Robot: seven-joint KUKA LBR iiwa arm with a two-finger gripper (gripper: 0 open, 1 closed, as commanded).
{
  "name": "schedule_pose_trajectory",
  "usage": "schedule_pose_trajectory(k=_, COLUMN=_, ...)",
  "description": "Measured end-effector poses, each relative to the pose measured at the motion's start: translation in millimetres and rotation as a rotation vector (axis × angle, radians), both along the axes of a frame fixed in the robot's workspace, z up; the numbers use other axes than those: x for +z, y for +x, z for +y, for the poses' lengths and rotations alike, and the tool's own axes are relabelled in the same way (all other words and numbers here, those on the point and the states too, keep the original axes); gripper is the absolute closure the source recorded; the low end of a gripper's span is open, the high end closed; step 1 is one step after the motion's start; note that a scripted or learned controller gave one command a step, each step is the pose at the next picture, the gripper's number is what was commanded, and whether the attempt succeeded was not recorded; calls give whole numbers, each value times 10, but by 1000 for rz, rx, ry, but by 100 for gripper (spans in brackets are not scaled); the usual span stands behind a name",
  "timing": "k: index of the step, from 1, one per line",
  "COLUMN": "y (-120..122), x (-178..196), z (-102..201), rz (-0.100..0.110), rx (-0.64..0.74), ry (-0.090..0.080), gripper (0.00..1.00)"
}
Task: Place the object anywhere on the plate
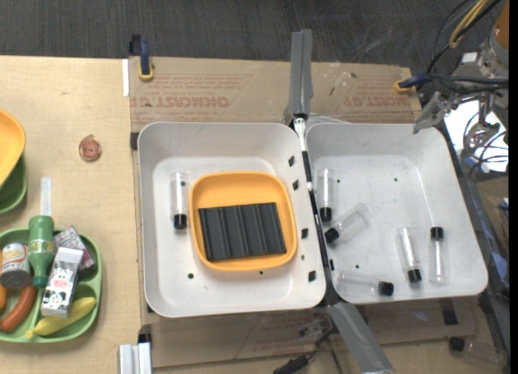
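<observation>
Arm at far right edge, beyond right bin [453, 202]; claw [429, 113] near its back corner, grip state unclear.

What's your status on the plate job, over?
Gripper over right bin's far edge, grip unclear. Six vials loose, none on the yellow plate. Black ridged block occupies it.

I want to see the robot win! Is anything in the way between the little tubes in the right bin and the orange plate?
Only the raised rims where the bins meet lie between the tubes and the orange plate. A black ridged block covers much of it.
</observation>
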State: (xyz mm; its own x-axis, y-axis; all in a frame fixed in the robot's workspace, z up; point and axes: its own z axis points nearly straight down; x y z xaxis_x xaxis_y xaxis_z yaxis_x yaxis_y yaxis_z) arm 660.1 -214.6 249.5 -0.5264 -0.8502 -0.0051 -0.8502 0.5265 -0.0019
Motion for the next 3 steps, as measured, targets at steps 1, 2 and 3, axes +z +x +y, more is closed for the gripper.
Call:
schedule_pose_trajectory(k=1, y=0, x=58, z=-65, rz=-2, rx=308, ry=-1, gripper=0)
schedule_pose_trajectory(k=2, y=-4, x=-73, z=56, rz=0, rx=329, ry=0, gripper=0)
schedule_pose_trajectory(k=3, y=0, x=-25, z=-61, rz=-2, rx=373, ry=-2, gripper=0)
